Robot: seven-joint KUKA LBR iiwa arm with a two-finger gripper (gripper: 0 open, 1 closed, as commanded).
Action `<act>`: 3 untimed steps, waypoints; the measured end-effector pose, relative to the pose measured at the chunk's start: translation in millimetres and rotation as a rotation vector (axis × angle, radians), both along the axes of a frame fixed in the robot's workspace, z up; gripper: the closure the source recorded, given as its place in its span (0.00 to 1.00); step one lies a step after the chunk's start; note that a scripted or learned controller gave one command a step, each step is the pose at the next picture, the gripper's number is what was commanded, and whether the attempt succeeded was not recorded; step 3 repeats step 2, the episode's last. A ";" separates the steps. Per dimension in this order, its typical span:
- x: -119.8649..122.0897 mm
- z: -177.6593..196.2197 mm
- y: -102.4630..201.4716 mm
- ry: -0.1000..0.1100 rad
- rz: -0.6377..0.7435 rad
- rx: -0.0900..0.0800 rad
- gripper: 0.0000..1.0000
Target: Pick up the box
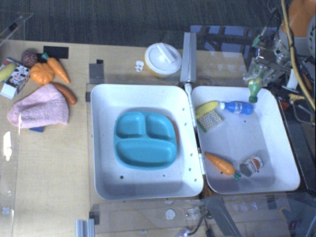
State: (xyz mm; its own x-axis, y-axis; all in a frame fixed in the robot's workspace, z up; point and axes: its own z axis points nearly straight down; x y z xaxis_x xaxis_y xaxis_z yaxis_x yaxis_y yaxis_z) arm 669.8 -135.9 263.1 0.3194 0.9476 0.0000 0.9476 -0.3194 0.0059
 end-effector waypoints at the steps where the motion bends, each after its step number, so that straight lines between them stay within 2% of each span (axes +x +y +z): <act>1: -31.2 -19.2 -9.2 0.004 0.620 -0.001 1.00; 2: -49.8 -32.9 42.2 0.003 1.072 -0.003 1.00; 3: -49.8 -32.9 42.2 0.003 1.072 -0.003 1.00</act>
